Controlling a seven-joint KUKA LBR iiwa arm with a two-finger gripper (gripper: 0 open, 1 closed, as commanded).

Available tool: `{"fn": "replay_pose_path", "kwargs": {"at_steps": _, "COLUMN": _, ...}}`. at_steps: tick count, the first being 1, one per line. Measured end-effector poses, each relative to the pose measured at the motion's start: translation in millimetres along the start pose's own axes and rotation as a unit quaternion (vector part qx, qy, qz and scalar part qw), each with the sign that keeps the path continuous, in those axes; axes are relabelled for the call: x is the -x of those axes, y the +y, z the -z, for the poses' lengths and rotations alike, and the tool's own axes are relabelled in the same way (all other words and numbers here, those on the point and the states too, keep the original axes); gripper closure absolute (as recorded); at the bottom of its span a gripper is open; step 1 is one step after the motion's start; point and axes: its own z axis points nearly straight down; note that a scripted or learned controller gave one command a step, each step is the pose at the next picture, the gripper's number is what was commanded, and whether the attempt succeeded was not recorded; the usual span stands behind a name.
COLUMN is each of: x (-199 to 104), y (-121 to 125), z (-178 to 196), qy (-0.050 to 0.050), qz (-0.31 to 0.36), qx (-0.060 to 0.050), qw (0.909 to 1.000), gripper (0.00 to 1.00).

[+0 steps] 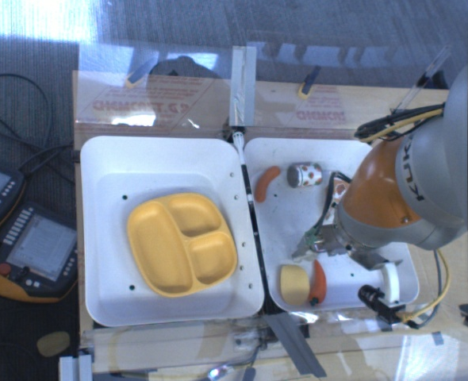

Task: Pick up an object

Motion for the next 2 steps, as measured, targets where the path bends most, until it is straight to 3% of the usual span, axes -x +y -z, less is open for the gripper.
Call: {"fn": "replay_pose_path", "kwargs": {"at_steps": 2, "x": -1.5, "y": -0.4, "z": -0.3, "qy": 0.002, "qz": -0.052, "qx": 0.000, "qw": 0.9987, "gripper": 1.00}}
